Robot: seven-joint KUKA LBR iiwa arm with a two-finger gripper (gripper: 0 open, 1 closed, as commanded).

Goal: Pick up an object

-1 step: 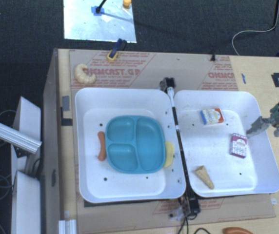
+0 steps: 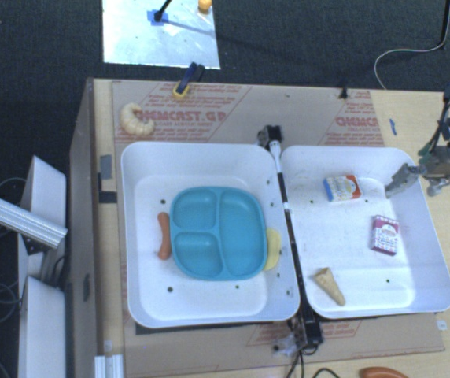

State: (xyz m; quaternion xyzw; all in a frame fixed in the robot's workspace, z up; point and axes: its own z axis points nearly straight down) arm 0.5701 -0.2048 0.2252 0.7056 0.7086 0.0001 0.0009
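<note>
Bench top is tan cardboard [image 2: 233, 109] with red print, carrying 2 shallow white bins side by side, joined along a dark seam with a black clamp [image 2: 271, 136] at the far end.

Left bin [image 2: 142, 172]: a blue divided plate [image 2: 215, 232] with 4 compartments sits at centre. A toy hot dog [image 2: 164, 235] lies just beside the plate's left edge, lengthwise toward the bin's far and near walls. A yellow item [image 2: 274, 247] is tucked at the plate's right edge, partly under it; type unclear.

Right bin [image 2: 437, 278]: a small white, blue and orange box [image 2: 341, 187] near the far wall, a small red and white patterned packet [image 2: 385, 235] toward the right wall, a tan wedge-shaped piece [image 2: 330, 285] near the near wall. All 3 lie well apart, none held.

Gripper [image 2: 403, 179] reaches in over the right bin's far right corner, grey fingers angled toward the bin floor. Nothing is between them; whether they are spread or closed cannot be told.

On the cardboard beyond the left bin: a pale ridged curved toy [image 2: 136, 119] near the far left corner, and a yellow and dark blue tool [image 2: 186, 79] at the far edge.

Room: dark carpet [image 2: 304, 22]; a shiny metal sheet [image 2: 158, 22] on it holds a small orange ball [image 2: 204, 4]. A white cable [image 2: 414, 50] loops at far right. Grey equipment [image 2: 20, 219] stands left of the bench.
</note>
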